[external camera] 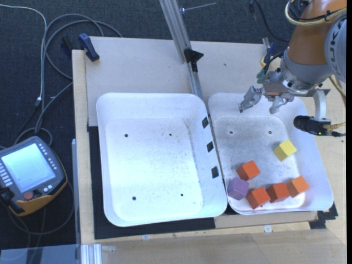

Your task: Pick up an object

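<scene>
My gripper [263, 103] hangs over the far edge of the right bin [258, 131], its two grey fingers spread apart with nothing between them. A yellow cube [285, 149] lies in the right bin, well below and right of the gripper. Nearer the front sit an orange cube [248, 170], a purple cube [238, 188], and a row of three orange cubes [278, 192] along the front rim. The gripper is well apart from all of them.
The left bin [151, 158] stands beside the right one. A slanted metal post [176, 23] rises behind the bins. A black sensor [309, 125] sticks out by the right bin's edge. A teach pendant [27, 172] lies off the bench at left.
</scene>
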You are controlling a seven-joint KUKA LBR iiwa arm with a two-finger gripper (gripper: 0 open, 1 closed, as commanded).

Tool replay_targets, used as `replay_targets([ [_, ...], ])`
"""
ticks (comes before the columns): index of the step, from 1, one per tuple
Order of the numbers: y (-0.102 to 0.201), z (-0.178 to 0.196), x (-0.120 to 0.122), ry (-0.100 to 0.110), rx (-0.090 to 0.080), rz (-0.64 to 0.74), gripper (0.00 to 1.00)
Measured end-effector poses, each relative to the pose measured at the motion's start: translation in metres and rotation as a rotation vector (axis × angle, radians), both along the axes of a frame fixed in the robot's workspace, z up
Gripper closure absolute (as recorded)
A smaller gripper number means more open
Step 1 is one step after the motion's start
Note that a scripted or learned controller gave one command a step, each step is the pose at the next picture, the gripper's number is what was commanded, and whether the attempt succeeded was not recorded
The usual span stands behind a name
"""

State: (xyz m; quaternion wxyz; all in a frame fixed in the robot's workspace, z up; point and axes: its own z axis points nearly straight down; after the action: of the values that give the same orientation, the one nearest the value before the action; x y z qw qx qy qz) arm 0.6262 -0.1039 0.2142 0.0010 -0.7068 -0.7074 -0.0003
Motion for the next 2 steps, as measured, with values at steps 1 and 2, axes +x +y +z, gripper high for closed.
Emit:
replay_targets([
  [1, -0.003, -0.072, -0.075, 0.013, 0.002, -0.004, 0.0],
  [2, 0.018, -0.118, -0.102, 0.008, 0.002, -0.001, 0.0],
])
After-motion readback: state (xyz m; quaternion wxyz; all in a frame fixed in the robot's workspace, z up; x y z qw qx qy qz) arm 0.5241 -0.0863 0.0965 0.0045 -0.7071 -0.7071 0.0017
